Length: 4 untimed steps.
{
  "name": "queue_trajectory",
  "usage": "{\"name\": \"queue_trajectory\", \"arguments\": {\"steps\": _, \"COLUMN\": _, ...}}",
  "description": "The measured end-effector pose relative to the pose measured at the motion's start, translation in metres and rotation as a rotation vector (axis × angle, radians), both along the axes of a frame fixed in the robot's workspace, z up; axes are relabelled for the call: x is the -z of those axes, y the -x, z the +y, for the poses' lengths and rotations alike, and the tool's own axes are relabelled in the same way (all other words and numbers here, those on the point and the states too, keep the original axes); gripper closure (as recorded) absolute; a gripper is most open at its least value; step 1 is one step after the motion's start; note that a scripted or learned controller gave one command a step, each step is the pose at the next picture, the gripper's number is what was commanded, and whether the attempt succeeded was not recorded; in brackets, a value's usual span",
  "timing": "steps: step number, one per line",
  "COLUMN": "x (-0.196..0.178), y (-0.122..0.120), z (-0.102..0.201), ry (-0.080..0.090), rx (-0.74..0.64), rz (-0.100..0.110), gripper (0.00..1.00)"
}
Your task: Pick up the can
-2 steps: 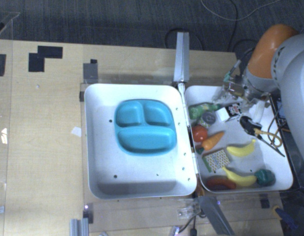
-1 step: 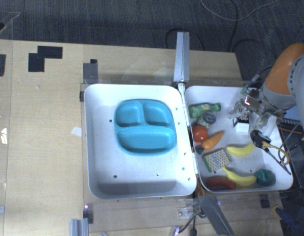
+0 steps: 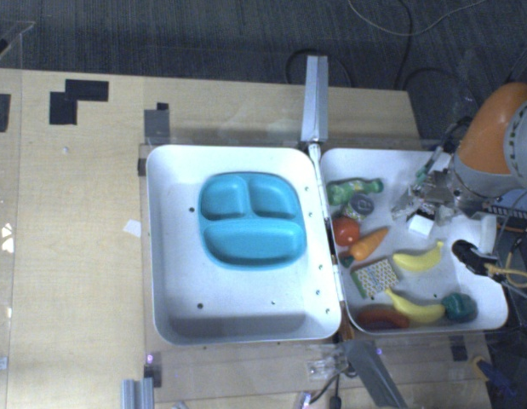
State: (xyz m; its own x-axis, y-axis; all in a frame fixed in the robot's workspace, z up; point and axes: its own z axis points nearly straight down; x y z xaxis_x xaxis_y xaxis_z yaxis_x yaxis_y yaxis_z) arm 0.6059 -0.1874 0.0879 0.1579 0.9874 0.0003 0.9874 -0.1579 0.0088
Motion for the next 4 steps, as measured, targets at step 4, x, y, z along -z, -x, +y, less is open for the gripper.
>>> {"name": "queue_trajectory", "arguments": {"steps": 4, "x": -0.102, "y": 0.019, "z": 0.034, "ry": -0.003, "rx": 0.173, "rz": 0.005, "gripper": 0.00}}
